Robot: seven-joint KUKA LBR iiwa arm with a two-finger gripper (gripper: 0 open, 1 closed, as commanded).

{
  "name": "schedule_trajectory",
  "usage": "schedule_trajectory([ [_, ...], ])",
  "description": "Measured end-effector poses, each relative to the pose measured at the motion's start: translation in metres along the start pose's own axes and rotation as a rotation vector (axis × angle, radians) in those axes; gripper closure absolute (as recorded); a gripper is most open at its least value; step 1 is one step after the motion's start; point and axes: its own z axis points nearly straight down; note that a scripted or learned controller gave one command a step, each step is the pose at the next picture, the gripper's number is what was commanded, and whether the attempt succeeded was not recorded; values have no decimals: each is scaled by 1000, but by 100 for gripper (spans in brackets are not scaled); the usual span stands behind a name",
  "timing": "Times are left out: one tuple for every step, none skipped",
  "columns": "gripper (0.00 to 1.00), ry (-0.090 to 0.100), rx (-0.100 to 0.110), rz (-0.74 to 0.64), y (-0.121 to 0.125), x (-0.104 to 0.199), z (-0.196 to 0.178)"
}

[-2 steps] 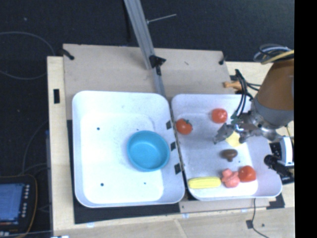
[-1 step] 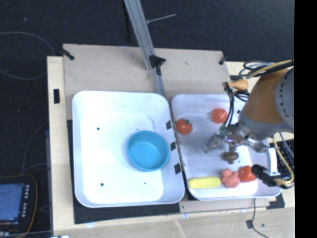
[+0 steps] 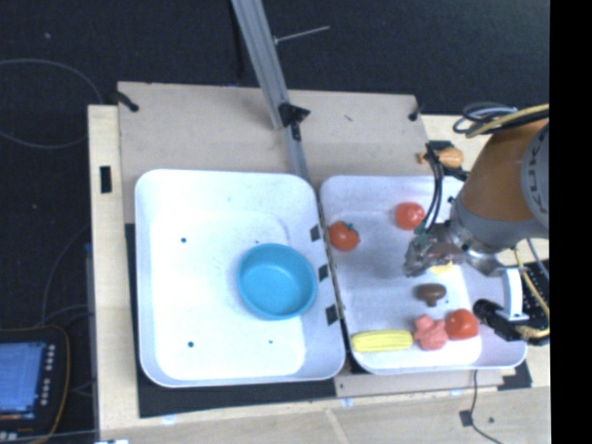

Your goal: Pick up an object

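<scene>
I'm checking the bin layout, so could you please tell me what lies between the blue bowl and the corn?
In the camera view, between the bowl and the corn lie bare white floor of the left bin and the two bins' adjoining walls; no object.

Two white bins sit on a pale tan worktop [image 3: 222,128]: the left bin [image 3: 176,220] has a few tiny dark specks and holds a bright blue bowl [image 3: 276,281]. In the right bin [image 3: 370,202] are two red tomatoes [image 3: 343,236] [image 3: 409,215], a third red piece [image 3: 462,323], a pink lump [image 3: 429,332], a yellow corn cob [image 3: 381,341] and a brown oval [image 3: 430,293]. The arm [image 3: 504,188] is grey with an orange band
</scene>
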Motion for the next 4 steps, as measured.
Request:
schedule_trajectory([
  [100,-2,-1,-1,4,-9,-48],
  [100,-2,-2,-16,6,-10,-103],
  [100,0,6,-17,3,40,-96],
  [100,3,9,-19,1,85,-100],
])
